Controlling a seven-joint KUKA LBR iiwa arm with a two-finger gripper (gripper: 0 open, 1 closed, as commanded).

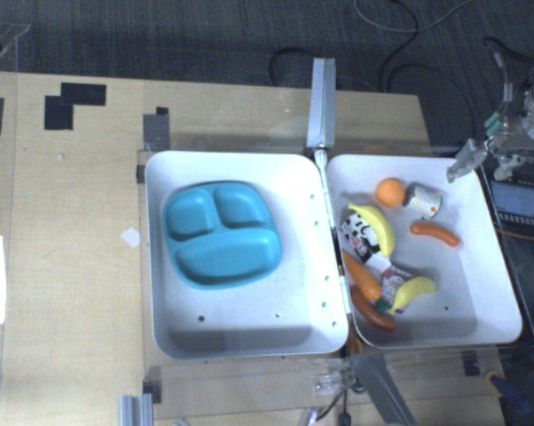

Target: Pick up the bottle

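The bottle (365,238), black-and-white patterned with no legible writing, is found in the right bin (498,264) beside a banana (374,224). The gripper (469,160) is seen at the bin's upper right rim, nothing held.

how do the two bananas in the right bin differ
The upper banana is the larger and lies near the bin's middle, just below the orange, overlapping the black-and-white bottle. The lower banana is smaller and sits nearer the front of the right bin, beside the carrot. The upper one runs diagonally down to the right; the lower one down to the left. Both are yellow, curved and lying flat.
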